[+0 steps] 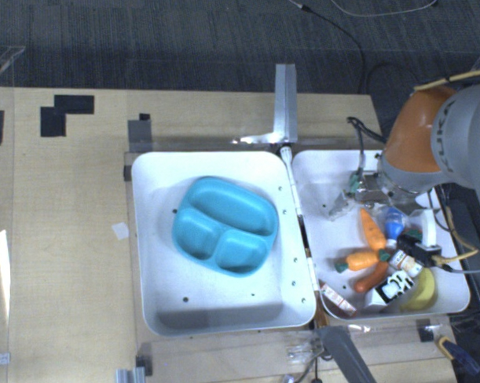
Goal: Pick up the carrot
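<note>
I am logging colours: two white bins (152, 253); blue divided plate (224, 225); orange carrot (373, 231); second orange carrot (360, 261); yellow fruit (423, 292); tan table (61, 256) bearing black patches (64, 113); my arm (435, 137) showing grey with an orange band.

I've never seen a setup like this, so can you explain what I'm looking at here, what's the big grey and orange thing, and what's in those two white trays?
One camera looks down on a bench. The grey and orange thing is a robot arm reaching in from the right. Its gripper hangs over the right bin; nothing shows between its fingers. That bin holds small toy foods, including a carrot, more orange pieces and something yellow. The left bin holds a blue divided tray.
</note>
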You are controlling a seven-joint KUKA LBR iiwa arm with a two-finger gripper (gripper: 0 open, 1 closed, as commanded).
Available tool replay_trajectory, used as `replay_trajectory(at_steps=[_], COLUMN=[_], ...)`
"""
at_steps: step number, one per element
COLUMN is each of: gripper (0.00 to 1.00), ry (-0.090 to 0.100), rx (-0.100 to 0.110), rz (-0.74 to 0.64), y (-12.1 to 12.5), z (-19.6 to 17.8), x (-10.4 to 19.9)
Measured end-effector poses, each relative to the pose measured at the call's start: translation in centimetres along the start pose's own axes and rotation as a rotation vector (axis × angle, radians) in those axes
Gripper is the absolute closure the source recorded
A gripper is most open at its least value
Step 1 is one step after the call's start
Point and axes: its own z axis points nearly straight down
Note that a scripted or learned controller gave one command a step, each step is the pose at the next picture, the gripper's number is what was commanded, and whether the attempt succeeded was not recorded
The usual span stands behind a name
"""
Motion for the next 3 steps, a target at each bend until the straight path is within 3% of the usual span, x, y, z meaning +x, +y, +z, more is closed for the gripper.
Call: replay_trajectory(at_steps=[1,2,3], gripper=[0.0,1.0,1.0], ry=[0.0,0.0,-0.001], rx=[-0.005,-0.013,-0.001], rz=[-0.13,-0.131,-0.139], y=[-1.9,-1.6,1.0], z=[0.3,-0.9,-8.1], x=[-3.5,-3.5,-1.1])
